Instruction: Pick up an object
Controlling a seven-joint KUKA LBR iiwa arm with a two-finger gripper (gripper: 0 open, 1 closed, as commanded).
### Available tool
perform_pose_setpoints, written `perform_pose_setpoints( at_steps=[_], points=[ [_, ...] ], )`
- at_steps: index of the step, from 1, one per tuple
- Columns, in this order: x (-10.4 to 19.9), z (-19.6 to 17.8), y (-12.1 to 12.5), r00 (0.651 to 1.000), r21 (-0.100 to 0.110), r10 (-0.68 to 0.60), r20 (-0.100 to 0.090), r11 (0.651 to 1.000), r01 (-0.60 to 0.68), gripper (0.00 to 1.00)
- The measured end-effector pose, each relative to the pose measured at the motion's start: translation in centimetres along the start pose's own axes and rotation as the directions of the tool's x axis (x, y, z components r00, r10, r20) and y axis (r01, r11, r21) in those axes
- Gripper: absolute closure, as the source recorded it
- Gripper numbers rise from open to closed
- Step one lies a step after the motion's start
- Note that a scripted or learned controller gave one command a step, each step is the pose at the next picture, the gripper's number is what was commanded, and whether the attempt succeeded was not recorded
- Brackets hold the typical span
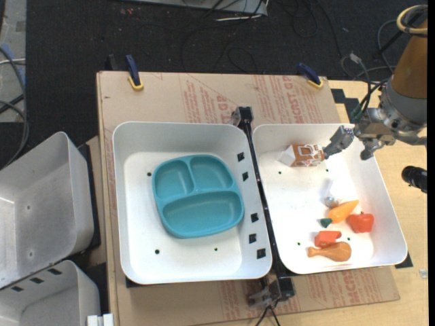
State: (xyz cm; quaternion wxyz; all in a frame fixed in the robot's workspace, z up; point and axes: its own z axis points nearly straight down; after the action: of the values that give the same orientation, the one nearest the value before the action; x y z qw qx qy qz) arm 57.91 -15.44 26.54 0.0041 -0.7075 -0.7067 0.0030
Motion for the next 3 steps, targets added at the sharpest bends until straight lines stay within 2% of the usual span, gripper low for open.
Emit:
perform_pose_setpoints(
  at_steps=[1,3],
  points=[
    [0.0,-0.6,0.2,1.000,-0.010,-0.002,0.002,1.000,0.002,0.00],
    [-0.8,11.8,0.2,1.000,-0.005,0.002,0.001,1.000,-0.002,0.00]
  ],
)
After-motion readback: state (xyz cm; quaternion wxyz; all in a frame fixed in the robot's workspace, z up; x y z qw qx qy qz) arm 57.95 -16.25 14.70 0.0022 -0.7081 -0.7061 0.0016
